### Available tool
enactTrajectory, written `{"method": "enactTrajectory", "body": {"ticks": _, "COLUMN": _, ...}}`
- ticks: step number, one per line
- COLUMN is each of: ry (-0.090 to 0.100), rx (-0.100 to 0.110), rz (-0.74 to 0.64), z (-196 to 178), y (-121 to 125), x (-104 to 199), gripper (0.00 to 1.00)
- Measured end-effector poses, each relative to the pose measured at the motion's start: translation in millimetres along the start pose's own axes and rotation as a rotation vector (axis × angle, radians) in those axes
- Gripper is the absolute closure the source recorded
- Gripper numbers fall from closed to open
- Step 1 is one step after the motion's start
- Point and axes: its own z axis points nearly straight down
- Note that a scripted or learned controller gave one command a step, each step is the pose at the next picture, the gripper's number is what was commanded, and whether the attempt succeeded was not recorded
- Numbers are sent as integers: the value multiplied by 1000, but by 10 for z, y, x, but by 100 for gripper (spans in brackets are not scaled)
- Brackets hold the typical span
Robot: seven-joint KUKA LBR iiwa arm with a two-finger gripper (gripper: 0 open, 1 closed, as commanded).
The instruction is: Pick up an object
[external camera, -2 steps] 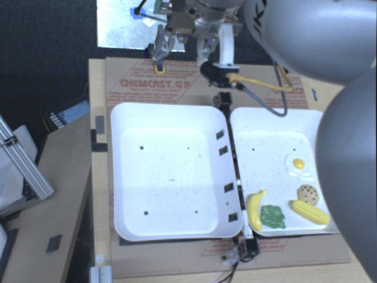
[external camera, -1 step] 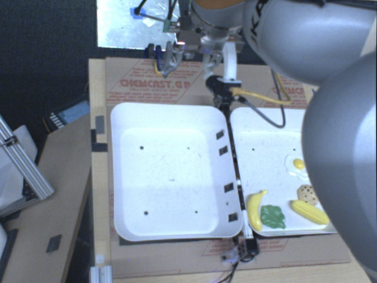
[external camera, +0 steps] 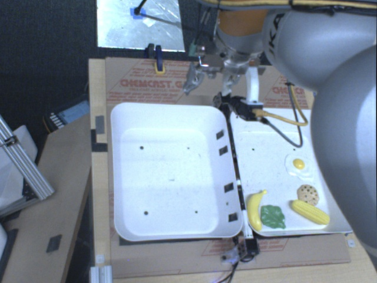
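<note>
The right bin (external camera: 268, 152) holds a fried egg (external camera: 298, 165), a brown cookie (external camera: 307, 194), a yellow corn cob (external camera: 310, 212), a banana (external camera: 255, 210) and a green leafy piece (external camera: 273, 216), all near its front. My gripper (external camera: 209, 86) hangs high at the back, over the cardboard just behind the rim between the two bins. Its fingers stand apart, open, with nothing between them. It is far from all the objects.
The left bin (external camera: 126, 175) lies beside the right one, with a black-clipped divider (external camera: 232, 164) between them. A yellow cable (external camera: 285, 119) trails over the right bin's back. The big grey arm (external camera: 336, 99) covers the right side.
</note>
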Motion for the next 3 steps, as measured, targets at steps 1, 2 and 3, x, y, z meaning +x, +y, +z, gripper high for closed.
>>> {"method": "enactTrajectory", "body": {"ticks": 1, "ry": 4, "rx": -9, "rz": -10, "z": -156, "y": 11, "x": 49, "gripper": 100}}
{"method": "enactTrajectory", "body": {"ticks": 2, "ry": 3, "rx": -8, "rz": -10, "z": -151, "y": 10, "x": 48, "gripper": 0}}
{"method": "enactTrajectory", "body": {"ticks": 3, "ry": 7, "rx": -22, "rz": -11, "z": -1470, "y": 2, "x": 146, "gripper": 0}}
